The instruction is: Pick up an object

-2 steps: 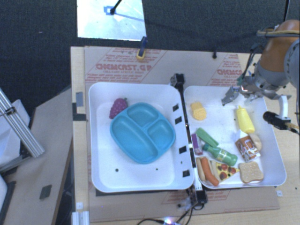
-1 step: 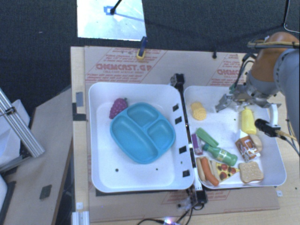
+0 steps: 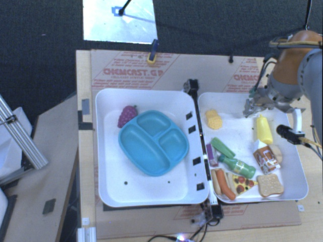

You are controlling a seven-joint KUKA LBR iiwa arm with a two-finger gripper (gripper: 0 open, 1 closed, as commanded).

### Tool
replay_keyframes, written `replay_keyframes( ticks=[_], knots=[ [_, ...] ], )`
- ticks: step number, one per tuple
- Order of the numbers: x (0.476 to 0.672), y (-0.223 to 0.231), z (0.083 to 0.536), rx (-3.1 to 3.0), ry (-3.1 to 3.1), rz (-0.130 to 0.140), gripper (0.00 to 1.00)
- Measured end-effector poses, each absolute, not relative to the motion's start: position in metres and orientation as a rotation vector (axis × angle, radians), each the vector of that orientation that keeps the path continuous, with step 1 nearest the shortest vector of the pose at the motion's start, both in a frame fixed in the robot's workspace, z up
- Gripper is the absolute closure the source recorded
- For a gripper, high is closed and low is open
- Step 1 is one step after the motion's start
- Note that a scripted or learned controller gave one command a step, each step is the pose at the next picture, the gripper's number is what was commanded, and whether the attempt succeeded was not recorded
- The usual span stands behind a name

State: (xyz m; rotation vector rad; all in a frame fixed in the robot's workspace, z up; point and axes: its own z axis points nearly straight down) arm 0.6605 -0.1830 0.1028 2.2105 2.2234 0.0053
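On the left half of the desk [image 3: 126, 64], the left bin [image 3: 108, 185] carries a blue divided plate [image 3: 153, 142] near its middle and a bunch of purple grapes [image 3: 127, 115] just beside the plate's far-left rim, towards the bin's far-left corner.

Across the divider, the right bin [image 3: 298, 185] holds the crowd of toy food. A yellow corn piece [image 3: 214, 119] sits near its far-left corner. Along its left edge lie a green pickle [image 3: 222, 147], a green bottle [image 3: 237, 166] and a sausage [image 3: 223, 183]. A pizza slice [image 3: 243, 182] and a slice of toast [image 3: 270, 184] lie along its near edge, a small snack packet [image 3: 265, 158] is just above the toast, and a yellow bottle [image 3: 263, 128] lies nearer the far-right corner.

The end effector [image 3: 255, 105] hangs over the far edge of the right bin, just beside the top of the yellow bottle, with nothing visibly between its fingers. Whether the fingers are apart or together I cannot tell; they are too small and shadowed.

As I judge it, the pick is not yet done: every item lies in a bin, and the descent, the closing and the lift are all left. The yellow bottle looks the likeliest target, being nearest
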Motion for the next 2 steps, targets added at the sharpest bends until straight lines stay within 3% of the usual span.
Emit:
replay_keyframes(
  ticks=[2],
  knots=[
    [0.661,-0.177,0.221,2.211,2.222,0.007,1.00]
  ],
)
